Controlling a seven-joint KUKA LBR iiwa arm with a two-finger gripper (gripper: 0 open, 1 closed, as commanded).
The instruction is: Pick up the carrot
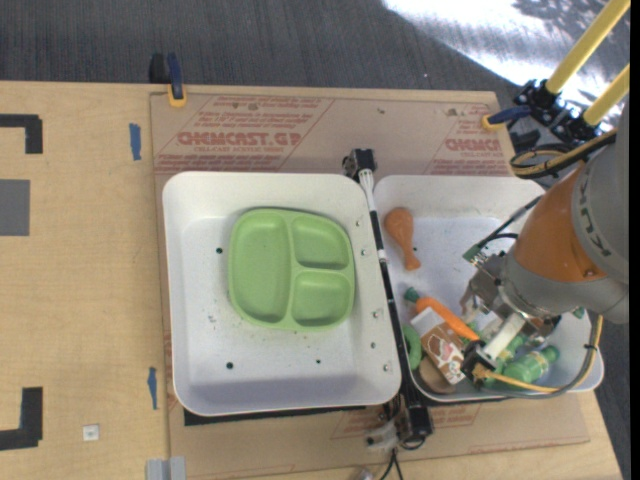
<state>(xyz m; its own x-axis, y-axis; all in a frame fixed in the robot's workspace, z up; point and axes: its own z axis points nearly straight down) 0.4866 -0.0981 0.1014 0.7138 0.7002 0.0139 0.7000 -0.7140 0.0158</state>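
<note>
Your gripper [478, 353] is low in the right bin [440, 218], wrist blocking it, so I cannot tell how its jaws stand. The carrot [443, 315] lies just left, partly buried in clutter.

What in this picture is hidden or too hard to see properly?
- Gripper: in the camera view the arm's wrist covers it; its state is unreadable.
- Carrot: its right end runs under the gripper.
- Right bin: the arm hides its right part.
- Items under the gripper: too cluttered to name.
</note>
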